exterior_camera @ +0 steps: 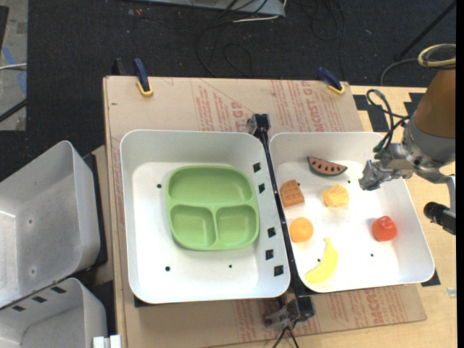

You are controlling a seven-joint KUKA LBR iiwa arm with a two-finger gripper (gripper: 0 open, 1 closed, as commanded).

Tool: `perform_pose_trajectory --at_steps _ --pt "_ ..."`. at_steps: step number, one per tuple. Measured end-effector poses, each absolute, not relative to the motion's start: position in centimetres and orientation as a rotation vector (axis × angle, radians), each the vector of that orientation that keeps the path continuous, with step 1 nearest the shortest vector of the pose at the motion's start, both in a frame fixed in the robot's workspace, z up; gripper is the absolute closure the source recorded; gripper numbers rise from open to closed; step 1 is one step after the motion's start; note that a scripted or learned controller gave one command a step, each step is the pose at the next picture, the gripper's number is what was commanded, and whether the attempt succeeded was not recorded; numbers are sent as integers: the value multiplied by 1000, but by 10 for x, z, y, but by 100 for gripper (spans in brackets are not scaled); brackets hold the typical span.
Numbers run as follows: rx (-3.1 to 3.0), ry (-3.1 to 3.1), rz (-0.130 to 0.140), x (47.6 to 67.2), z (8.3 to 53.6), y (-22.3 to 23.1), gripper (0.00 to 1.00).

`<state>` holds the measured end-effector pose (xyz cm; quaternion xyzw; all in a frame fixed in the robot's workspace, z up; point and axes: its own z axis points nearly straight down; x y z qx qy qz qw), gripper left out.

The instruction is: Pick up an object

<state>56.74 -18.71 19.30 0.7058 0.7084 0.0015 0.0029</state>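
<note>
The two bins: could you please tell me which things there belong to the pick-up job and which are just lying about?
Belonging to the job:
- hand
- watermelon slice
- waffle
- yellow piece
- orange
- red fruit
- banana
- right bin

Just lying about:
- green divided plate
- left bin
- two clamps

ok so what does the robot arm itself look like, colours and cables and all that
The arm has a rounded orange band on a grey body, narrowing to a grey metal wrist. The small two-finger gripper is dark grey. Black cables loop beside the wrist.
</note>
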Motion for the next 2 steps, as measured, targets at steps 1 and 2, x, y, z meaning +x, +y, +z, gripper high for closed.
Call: perform_pose_trajectory --at_steps 1,2 --pt "2212 2222 4 569 241 -187 100" --pt "2211 2228 4 588 248 -137 100"
